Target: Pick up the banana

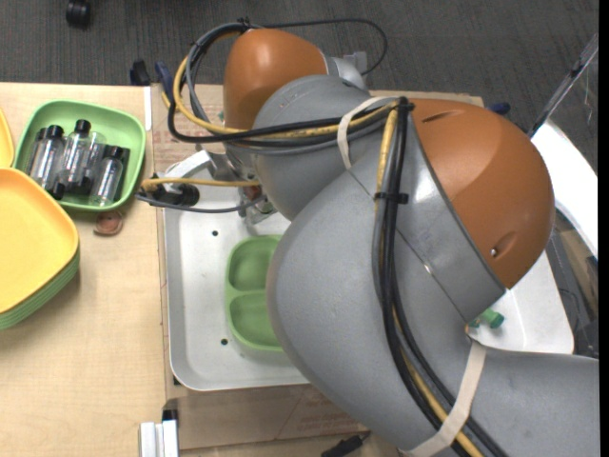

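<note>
I see my arm [381, 255] bent low over the white bin [195, 293], the pincer's state impossible to tell, so I judge the banana not yet picked.

You see one white bin [190, 293] with one green two-compartment tray [249, 298] lying in it, partly hidden under the arm [381, 255]. On the surface [86, 369] to the left you have one green dish [81, 155] holding about four small dark-capped bottles [74, 160]. Beside it sits one stack of yellow plates [33, 246]; how many plates it holds can't be told.
</note>
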Tool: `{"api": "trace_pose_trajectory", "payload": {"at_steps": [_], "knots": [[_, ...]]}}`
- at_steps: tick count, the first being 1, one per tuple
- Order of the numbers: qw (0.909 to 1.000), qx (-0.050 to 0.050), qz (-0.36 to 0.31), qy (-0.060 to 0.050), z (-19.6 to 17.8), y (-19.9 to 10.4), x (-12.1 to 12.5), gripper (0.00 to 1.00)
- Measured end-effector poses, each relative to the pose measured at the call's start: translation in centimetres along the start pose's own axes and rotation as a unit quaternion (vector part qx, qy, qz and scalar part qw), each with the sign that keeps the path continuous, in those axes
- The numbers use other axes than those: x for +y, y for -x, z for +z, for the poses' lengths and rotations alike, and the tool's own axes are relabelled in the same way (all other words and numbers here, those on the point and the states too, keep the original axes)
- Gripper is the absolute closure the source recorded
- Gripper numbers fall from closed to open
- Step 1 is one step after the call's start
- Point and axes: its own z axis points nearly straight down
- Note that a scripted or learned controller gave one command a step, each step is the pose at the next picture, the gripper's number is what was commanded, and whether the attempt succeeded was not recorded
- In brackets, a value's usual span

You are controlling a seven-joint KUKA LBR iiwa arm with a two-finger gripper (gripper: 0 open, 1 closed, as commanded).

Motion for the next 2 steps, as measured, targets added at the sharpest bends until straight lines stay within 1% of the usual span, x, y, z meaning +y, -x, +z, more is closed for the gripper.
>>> {"api": "trace_pose_trajectory", "payload": {"at_steps": [1,2], "knots": [[0.9983,0.0,0.058,0.001,-4.5,4.2,-1.8,1.0],[0.9953,-0.002,0.096,0.0,0.1,11.7,7.1,1.0]]}}
